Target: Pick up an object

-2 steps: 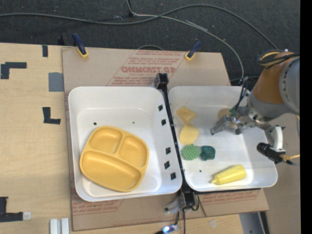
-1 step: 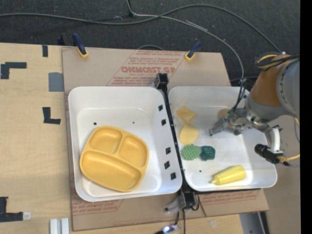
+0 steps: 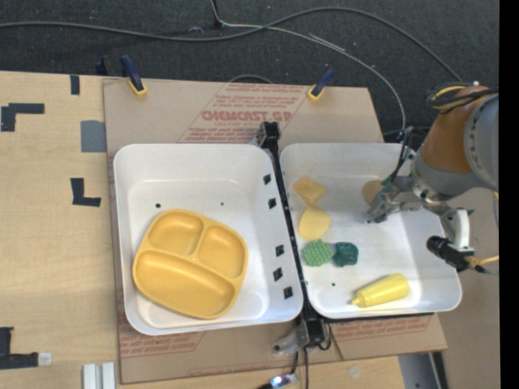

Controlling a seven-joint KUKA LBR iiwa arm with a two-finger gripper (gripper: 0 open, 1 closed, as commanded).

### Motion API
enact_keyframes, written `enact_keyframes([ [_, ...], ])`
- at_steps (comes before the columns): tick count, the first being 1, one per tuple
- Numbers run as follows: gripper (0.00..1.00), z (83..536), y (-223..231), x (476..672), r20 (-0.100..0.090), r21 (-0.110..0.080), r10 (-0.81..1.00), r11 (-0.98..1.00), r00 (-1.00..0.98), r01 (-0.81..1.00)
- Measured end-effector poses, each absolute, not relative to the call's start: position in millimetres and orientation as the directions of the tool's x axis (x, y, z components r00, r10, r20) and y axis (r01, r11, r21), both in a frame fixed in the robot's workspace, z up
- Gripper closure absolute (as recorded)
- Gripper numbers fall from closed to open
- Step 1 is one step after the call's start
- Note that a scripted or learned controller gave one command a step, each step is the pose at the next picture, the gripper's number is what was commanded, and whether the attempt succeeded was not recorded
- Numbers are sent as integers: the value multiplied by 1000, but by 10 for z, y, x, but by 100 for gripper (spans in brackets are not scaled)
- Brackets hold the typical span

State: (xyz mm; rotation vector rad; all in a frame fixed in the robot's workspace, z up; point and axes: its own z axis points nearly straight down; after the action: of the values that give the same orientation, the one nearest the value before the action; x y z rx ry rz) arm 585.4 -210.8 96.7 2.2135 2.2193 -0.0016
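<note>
The gripper (image 3: 379, 209) (fingers' state unclear) sits low in the right bin (image 3: 422, 298), perhaps over a tan piece (image 3: 372, 190); descend squarely before closing.

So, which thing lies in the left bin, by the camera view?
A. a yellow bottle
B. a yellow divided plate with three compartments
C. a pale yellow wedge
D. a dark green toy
B: the yellow divided plate lies in the left bin, while the yellow bottle, the dark green toy and the pale yellow wedge all lie in the right bin.
</note>
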Motion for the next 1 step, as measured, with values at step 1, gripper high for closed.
enact_keyframes([
  [1, 100, 1461, -2192, 5901, -1, 3, 1000, 2, -2, 1000],
])
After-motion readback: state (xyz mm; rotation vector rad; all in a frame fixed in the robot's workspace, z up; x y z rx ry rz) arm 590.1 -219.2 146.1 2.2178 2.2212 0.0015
